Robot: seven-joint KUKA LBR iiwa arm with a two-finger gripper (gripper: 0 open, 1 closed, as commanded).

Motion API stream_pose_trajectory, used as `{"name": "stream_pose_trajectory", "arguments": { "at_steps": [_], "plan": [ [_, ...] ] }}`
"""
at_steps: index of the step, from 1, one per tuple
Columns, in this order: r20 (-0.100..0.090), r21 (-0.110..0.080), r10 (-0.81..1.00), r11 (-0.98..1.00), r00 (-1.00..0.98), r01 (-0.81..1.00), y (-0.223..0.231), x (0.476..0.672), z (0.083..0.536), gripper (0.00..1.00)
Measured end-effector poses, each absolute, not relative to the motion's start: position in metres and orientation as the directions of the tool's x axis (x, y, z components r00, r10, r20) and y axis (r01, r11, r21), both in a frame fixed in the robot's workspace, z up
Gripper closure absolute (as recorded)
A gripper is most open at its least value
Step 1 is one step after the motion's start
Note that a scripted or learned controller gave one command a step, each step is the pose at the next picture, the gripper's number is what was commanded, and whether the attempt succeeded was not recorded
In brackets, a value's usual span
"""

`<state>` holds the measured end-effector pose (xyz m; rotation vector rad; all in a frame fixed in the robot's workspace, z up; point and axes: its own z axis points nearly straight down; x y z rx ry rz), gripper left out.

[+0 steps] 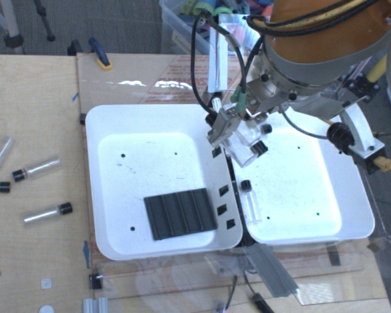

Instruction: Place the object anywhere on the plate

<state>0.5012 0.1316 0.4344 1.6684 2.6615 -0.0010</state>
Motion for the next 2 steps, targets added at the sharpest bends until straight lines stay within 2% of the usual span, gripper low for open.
{"name": "stream_pose_trajectory", "arguments": {
  "at_steps": [1, 2],
  "plan": [
    [-0.004, 0.004, 0.603, 0.798, -0.798, 0.603, 0.140, 0.540, 0.435, 1.00],
    [0.000, 0.000, 0.518, 0.855, -0.855, 0.518, 0.157, 0.557, 0.314, 1.00]
  ]
}}
